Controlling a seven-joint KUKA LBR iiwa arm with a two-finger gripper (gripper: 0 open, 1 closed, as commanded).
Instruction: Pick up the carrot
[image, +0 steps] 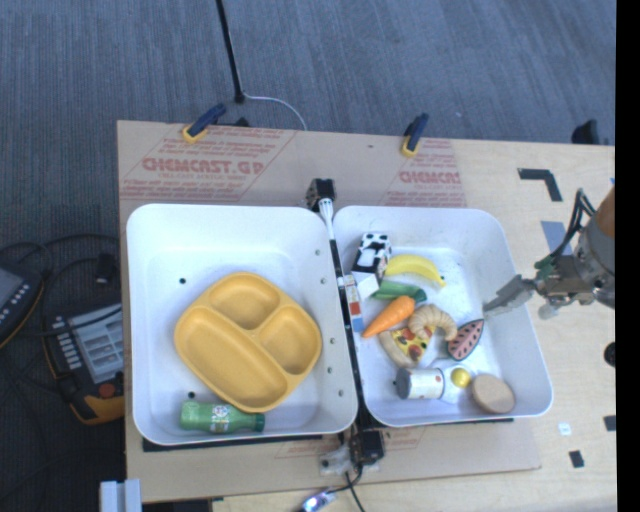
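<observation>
The green plastic bottle (222, 417) lies at the left bin's front edge, beside a yellow divided plate (247, 341). In the right bin (520, 335) the orange carrot (388, 316) lies near the left wall, touching a green pepper (399, 290) and a croissant (432, 320). The gripper (505, 297) hangs over the right wall, away from the carrot; whether it is open I cannot tell.

The carrot (388, 315) lies hemmed by a green pepper (399, 291), croissant (432, 321) and pizza slice (409, 345), open toward the bin divider (343, 300).
</observation>
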